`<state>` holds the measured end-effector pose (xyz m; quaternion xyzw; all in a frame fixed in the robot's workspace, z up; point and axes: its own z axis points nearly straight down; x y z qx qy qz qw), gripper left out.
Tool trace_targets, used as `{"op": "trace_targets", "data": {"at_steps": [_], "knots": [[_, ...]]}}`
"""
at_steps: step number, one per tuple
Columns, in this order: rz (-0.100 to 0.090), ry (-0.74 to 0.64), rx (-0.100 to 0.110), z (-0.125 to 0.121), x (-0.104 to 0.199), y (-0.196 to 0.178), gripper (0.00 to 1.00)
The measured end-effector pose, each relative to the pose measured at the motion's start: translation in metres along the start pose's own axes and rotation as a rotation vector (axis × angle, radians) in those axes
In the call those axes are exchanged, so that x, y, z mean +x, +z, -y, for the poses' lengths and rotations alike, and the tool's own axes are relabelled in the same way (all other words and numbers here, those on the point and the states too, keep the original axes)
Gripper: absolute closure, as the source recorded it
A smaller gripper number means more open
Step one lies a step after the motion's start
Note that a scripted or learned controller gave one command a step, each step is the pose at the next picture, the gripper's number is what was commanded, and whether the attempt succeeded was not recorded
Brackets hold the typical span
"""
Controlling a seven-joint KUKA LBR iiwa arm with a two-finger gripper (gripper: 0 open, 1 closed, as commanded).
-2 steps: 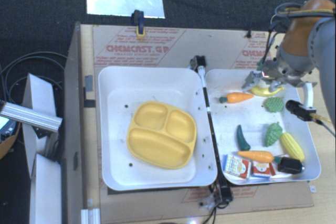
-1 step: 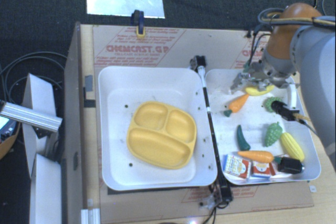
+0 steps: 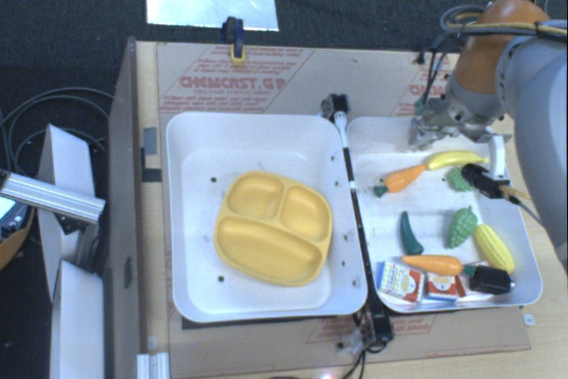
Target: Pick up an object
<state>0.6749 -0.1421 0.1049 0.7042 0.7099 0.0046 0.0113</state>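
Note:
The right bin (image 3: 382, 138) holds several toy foods. An orange carrot (image 3: 404, 178) lies next to a yellow banana (image 3: 454, 159) near the far side. A dark green pepper (image 3: 410, 233) and a light green leafy piece (image 3: 461, 226) lie mid-bin. Another green piece (image 3: 459, 180) is partly hidden near the wrist. A yellow corn cob (image 3: 493, 246), a second carrot (image 3: 433, 264), a red-and-white packet (image 3: 417, 282) and a black block (image 3: 490, 280) sit near the front. My gripper (image 3: 432, 131) hangs over the bin's far edge, just behind the banana, with nothing seen in it.
In the left bin (image 3: 191, 191) lies a yellow divided plate (image 3: 273, 227). A black rail (image 3: 351, 182) runs between the bins. The arm fills the upper right. Cardboard (image 3: 231, 75) lies under both bins.

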Motion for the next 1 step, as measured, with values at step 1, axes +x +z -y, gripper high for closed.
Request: {"op": "trace_targets", "data": {"at_steps": [1], "knots": [[0.0,-0.001,0.002,0.0004,-0.0002,0.0006,0.0]]}}
